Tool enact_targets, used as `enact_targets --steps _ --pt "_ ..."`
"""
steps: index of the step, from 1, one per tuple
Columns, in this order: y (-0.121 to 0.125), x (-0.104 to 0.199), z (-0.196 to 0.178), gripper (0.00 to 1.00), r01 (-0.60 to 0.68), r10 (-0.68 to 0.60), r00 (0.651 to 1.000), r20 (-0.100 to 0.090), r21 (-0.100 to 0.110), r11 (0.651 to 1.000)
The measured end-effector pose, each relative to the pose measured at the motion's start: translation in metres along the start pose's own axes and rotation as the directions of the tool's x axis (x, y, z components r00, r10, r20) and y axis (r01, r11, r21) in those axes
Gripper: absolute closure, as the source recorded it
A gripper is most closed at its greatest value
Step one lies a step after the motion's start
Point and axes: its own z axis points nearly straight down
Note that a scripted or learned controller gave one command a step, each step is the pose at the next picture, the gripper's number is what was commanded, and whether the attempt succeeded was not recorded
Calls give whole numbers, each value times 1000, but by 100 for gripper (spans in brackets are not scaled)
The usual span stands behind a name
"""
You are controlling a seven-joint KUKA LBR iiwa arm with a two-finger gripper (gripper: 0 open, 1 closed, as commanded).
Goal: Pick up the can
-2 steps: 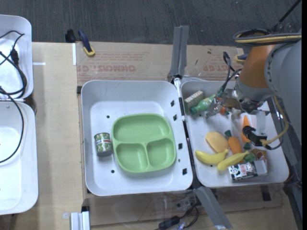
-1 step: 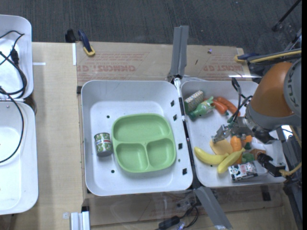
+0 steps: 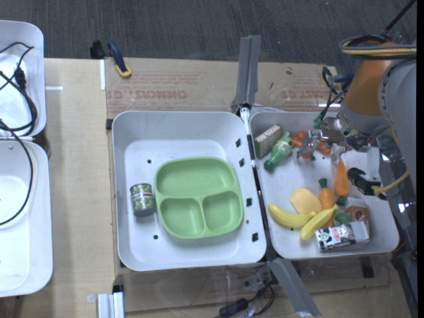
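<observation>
While the can (image 3: 142, 199) stands ungripped, step in hand judged as the approach, not yet the grasp.

Middle left of the frame: can upright on the floor of the left bin (image 3: 122, 131), just beside the left edge of the green divided plate (image 3: 199, 197); touching it or barely apart, cannot tell which.

Right of centre, in the right bin (image 3: 392, 242): green bottle (image 3: 278, 151), banana (image 3: 290, 217), orange carrot (image 3: 340, 177), small carton (image 3: 341, 234), all mere clutter for this task.

Upper part of that bin: pincer (image 3: 311, 146), low among the clutter just right of the bottle, well apart from the can; wide or narrow, cannot tell.

Next move, as a judgement: rise clear of the right bin, travel left across the bin walls and the plate, centre above the can, spread enough for its body, descend straight, close without knocking it against the plate.
</observation>
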Motion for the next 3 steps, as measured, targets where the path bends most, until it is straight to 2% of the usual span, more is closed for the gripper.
enact_targets --steps 1,2,3 --pt "-92 4 1 0 -223 223 975 -1 3 975" --pt "-25 -3 1 0 -388 388 921 1 2 921" --pt "-91 46 1 0 -567 567 824 1 5 824"
